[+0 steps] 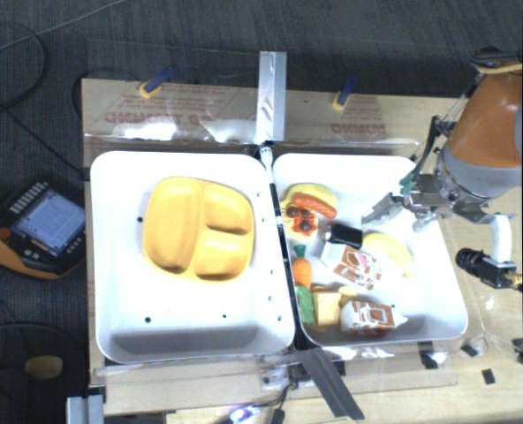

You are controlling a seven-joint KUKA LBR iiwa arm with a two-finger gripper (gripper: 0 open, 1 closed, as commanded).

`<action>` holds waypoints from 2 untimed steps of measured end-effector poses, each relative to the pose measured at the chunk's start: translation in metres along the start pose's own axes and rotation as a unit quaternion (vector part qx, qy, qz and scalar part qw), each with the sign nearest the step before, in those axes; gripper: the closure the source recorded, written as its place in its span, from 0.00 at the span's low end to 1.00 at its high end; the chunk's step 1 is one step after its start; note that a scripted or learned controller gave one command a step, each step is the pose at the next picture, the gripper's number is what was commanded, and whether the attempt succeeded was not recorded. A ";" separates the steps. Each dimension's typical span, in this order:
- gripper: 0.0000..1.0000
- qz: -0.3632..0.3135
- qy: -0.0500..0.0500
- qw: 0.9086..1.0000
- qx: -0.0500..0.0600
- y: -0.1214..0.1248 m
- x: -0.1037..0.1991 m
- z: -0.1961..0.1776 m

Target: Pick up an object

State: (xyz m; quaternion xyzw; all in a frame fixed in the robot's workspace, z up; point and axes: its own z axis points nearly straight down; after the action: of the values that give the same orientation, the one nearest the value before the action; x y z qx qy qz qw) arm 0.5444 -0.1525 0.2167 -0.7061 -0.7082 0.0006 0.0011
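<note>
tool (pixel 409 203) is seen at the right of the frame, over the upper right part of the right bin (pixel 447 303), hanging off the grey arm (pixel 487 140) with its orange band. whether the tool is apart or together cannot be told; the parts there are small and blurred. nothing is seen held in it.

task's things: no single target is named. nearest candidates are the pale yellow round item (pixel 387 247), lying just below and left of the tool at mid right of the bin, and the small black block (pixel 344 234) just left of it.

clutter noted in the right bin: banana-like yellow piece (pixel 307 193) at upper left, red and dark pieces (pixel 302 215) beneath it, a printed white carton (pixel 359 268) at centre, a second carton (pixel 367 316) low in the bin, an orange piece (pixel 301 272) and a green piece (pixel 306 306) along the left wall. left bin (pixel 111 325) carries a yellow divided tray (pixel 198 228).

risks, as judged:
- items are packed touching or overlapping, so a descent could land on two things at once and nothing be clamped.
- the pale round item looks smooth and domed; a slip out sideways is likely if it is pinched off centre.
- the black block could be nudged under the carton edge.
- the bin's right wall is near; a strike is possible on an outward reach.

orientation: the pale item's long axis appears to run from upper left to lower right of the frame, no clear pointing end. the black block's long axis lies roughly left to right, tilted slightly down to the right.
</note>
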 end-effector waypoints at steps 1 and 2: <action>0.00 0.111 0.000 0.994 0.001 -0.061 0.058 0.018; 0.00 0.120 -0.001 0.993 0.000 0.003 0.036 0.081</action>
State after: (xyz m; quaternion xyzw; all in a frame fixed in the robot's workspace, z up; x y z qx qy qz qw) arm 0.5470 -0.1162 0.1353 -0.7858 -0.6185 0.0020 0.0003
